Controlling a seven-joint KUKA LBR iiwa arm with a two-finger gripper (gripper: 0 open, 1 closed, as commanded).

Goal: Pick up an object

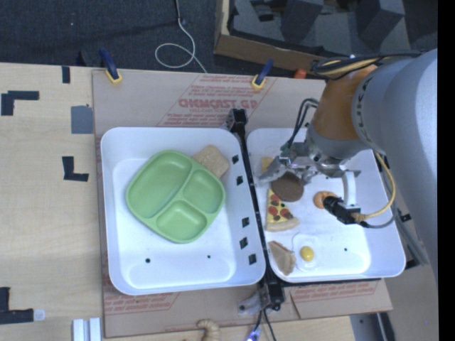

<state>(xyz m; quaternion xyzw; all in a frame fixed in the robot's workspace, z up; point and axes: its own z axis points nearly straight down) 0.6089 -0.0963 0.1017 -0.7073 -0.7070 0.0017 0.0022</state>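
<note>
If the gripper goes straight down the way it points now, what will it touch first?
Most likely the brown round patty in the right bin, which lies right under the gripper. The pizza slice lies just beyond it. Depth is hard to judge from this slanted view.

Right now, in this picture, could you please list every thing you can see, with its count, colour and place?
white bins: 2, white, side by side on the bench
divided plate: 1, green, in the left bin
bread piece: 1, tan, left bin, at the plate's upper right edge
brown round patty: 1, brown, right bin, just below the gripper
pizza slice: 1, yellow with red spots, right bin, below the patty
fried egg: 1, white with yellow yolk, right bin, near its front edge
sandwich piece: 1, tan, right bin, left of the egg
orange item: 1, orange, right bin, kind unclear
clamps: 2, blue and yellow, on the cardboard's far edge
gripper: 1, metal, over the right bin's upper left part
</note>
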